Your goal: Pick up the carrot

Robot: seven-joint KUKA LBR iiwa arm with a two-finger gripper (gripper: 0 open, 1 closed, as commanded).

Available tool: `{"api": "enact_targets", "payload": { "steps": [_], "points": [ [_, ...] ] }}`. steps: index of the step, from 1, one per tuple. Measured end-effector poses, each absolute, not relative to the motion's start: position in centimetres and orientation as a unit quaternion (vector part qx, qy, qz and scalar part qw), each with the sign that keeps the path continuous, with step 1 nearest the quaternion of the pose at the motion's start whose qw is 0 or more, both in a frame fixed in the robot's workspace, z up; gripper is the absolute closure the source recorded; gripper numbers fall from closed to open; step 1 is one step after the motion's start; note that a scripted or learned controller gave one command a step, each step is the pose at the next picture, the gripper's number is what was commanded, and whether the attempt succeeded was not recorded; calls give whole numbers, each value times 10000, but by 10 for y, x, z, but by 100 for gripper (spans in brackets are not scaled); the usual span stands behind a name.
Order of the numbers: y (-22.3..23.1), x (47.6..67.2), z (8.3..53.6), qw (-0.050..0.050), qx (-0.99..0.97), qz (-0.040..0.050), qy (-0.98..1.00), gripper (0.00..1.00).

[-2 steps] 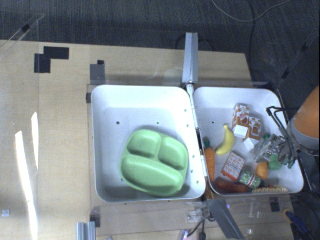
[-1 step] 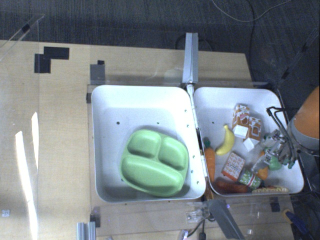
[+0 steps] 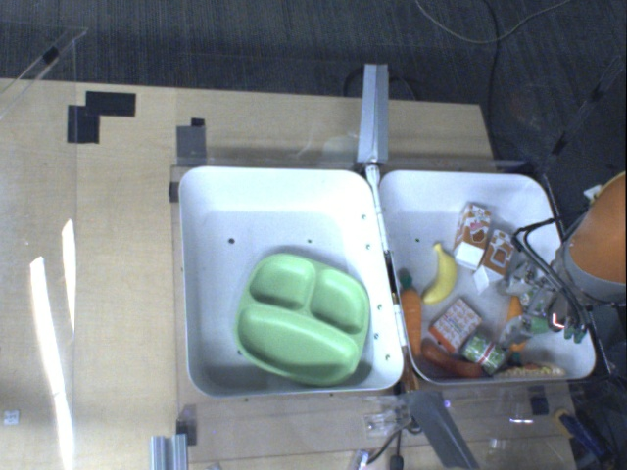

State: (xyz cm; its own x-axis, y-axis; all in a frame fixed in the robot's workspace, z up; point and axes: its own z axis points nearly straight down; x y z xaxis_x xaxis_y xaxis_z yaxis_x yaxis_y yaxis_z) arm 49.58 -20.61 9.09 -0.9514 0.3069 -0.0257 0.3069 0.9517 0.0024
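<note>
One carrot (image 3: 411,319) hugs the right bin's (image 3: 431,189) left wall; tool (image 3: 534,311) state unclear.

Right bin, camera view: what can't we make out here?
- Gripper: jaws lost in blur and cabling; open or shut unreadable.
- Carrot: lower end hidden behind the red item and bin wall.
- Packages: labels too small.
- Arm: cut off by the right edge.

2 bins (image 3: 196,262), 1 green tray (image 3: 304,318), 1 banana (image 3: 443,274), 1 carrot (image 3: 412,323).
</note>
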Motion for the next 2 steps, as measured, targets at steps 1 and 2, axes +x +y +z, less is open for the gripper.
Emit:
{"api": "enact_targets", "payload": {
  "steps": [1,2],
  "points": [
    [-206,496,99,102,1573,9,9875,100],
    [-187,490,179,30,2622,5,9650,100]
  ]
}}
